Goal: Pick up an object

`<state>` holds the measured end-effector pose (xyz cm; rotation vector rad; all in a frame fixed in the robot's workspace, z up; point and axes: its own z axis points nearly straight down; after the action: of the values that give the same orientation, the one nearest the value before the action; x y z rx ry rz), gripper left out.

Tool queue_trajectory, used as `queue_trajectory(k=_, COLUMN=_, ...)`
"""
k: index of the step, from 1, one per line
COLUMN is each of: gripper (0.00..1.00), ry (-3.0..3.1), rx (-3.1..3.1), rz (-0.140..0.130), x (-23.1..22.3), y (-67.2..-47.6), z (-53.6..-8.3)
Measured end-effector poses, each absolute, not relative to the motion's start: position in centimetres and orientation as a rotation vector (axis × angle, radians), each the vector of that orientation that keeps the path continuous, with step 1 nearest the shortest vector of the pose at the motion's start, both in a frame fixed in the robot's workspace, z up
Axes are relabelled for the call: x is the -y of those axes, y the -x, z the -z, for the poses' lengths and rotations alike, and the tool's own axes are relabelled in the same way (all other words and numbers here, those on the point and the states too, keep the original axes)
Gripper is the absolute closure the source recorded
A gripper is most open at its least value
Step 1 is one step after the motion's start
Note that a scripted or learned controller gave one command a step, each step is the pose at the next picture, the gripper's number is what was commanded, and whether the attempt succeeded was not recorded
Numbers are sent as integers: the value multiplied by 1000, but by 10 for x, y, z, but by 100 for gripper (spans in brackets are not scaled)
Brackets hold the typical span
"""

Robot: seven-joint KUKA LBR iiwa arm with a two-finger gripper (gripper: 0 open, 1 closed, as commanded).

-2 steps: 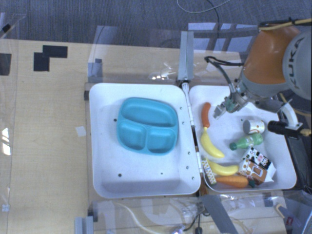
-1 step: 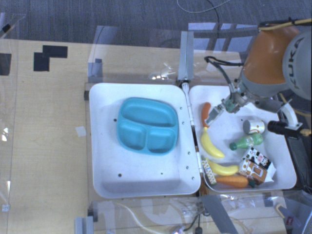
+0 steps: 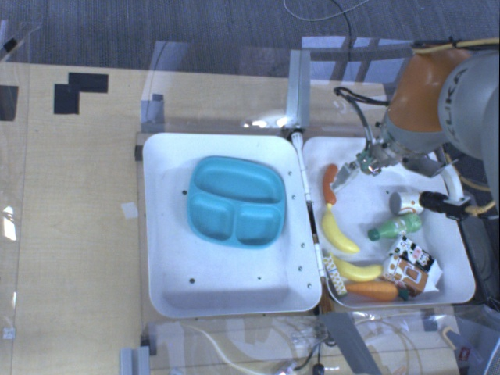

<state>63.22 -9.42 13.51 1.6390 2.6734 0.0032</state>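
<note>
My gripper [image 3: 349, 173] hangs over the far left part of the right bin [image 3: 466, 287], just right of a red-orange sausage [image 3: 330, 183] that lies by the bin's left wall. It holds nothing that I can see. Closer to the front lie two yellow bananas [image 3: 340, 233] [image 3: 356, 271] and an orange carrot [image 3: 373, 291]. A green bottle [image 3: 395, 226] lies on its side mid-bin, with a small grey cup [image 3: 396, 202] just behind it. A printed box [image 3: 410, 262] sits at the front right.
The left bin [image 3: 168, 287] holds a blue divided plate [image 3: 234, 201]. A metal post [image 3: 299, 88] stands behind the divider between the bins. The grey arm with its orange band [image 3: 426, 92] covers the right bin's far right corner.
</note>
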Motion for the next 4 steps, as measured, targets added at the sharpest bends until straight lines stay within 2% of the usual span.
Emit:
queue_trajectory(k=1, gripper=0, ry=-1462, rx=-2774, rz=-3, x=123, y=-603, z=-113)
queue_trajectory(k=2, gripper=0, ry=-1647, rx=-2678, rz=10, x=95, y=-669, z=-91)
queue_trajectory(k=3, gripper=0, ry=-1617, rx=-2710, rz=-7, x=109, y=-669, z=-91)
queue_trajectory(k=4, gripper=0, ry=-1435, rx=-2819, rz=-2, x=124, y=-667, z=-88)
